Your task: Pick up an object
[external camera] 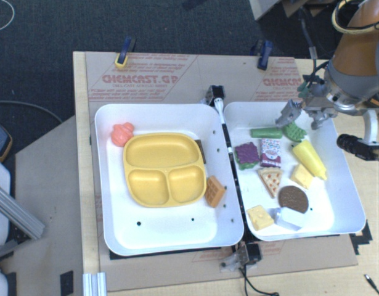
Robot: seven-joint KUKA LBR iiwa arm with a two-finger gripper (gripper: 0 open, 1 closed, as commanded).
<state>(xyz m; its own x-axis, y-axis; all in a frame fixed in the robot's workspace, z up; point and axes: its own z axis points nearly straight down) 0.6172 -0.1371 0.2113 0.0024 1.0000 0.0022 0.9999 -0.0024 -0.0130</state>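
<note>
My gripper (pixel 304 117) hangs over the back of the right bin (pixel 346 193), its fingers spread open with nothing between them. Just below its tips lies a small green leafy piece (pixel 294 132), next to a green bean pod (pixel 266 132). Also in this bin are purple grapes (pixel 246 155), a pink and white carton (pixel 271 152), a yellow corn cob (pixel 310 159), a pizza slice (pixel 271 180), a pale cheese block (pixel 303 176), a brown cookie (pixel 293 198), a yellow cheese cube (pixel 259 217) and a white-grey piece (pixel 289 219).
The left bin (pixel 115 227) holds a yellow divided plate (pixel 163 168), a pink toy (pixel 122 134) at its back left and a waffle piece (pixel 214 191) by the plate's right side. A ridge (pixel 229 159) separates the bins. Blue clamps (pixel 124 53) hold the board's back edge.
</note>
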